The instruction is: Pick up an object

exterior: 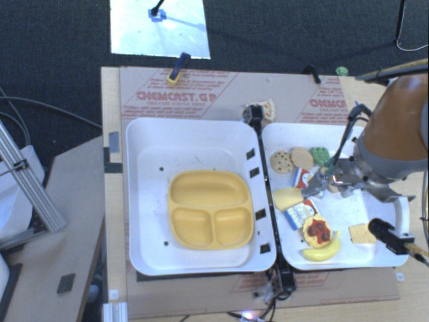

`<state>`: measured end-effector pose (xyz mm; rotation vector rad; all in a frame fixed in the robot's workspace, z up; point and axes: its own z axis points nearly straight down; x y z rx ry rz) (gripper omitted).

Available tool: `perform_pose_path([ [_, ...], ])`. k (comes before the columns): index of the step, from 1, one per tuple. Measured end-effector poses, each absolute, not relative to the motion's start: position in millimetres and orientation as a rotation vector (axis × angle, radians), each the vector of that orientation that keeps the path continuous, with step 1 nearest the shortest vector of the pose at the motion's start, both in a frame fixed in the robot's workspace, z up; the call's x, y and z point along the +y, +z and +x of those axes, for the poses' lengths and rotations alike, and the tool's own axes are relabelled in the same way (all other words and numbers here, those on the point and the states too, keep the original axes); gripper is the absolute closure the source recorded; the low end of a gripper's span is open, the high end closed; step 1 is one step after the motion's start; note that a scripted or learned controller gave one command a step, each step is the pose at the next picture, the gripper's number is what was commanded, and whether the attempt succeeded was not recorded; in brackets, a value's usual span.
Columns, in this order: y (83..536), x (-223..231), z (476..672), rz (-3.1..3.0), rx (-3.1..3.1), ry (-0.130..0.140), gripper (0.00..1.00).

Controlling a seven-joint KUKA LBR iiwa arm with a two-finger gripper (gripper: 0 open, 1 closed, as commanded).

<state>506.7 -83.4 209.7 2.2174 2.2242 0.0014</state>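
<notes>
On the worktop [201, 89] two white bins sit side by side. The left bin [144, 180] holds a yellow divided plate [211, 208] near its middle. The right bin [382, 257] carries the small food toys: a chocolate-chip cookie [281, 161] and a plain cookie [301, 157] near its far left corner, a green piece [321, 155] just beside them, a yellow wedge [287, 198] along the left wall, a blue-and-white packet [300, 213] below it, a red-topped tart [317, 230], a banana [322, 250] at the near edge, and a cracker [362, 233] toward the near right corner. The tool [316, 185] hangs over a red-and-white packet [303, 178], between the cookies and the wedge. Whether it is spread or pressed together cannot be told.
</notes>
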Motion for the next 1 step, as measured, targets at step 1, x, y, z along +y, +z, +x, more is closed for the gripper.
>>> perform_pose_path([
  [1,117.7,-131.3,484.7,2.227,2.220,-0.005,0.00],
])
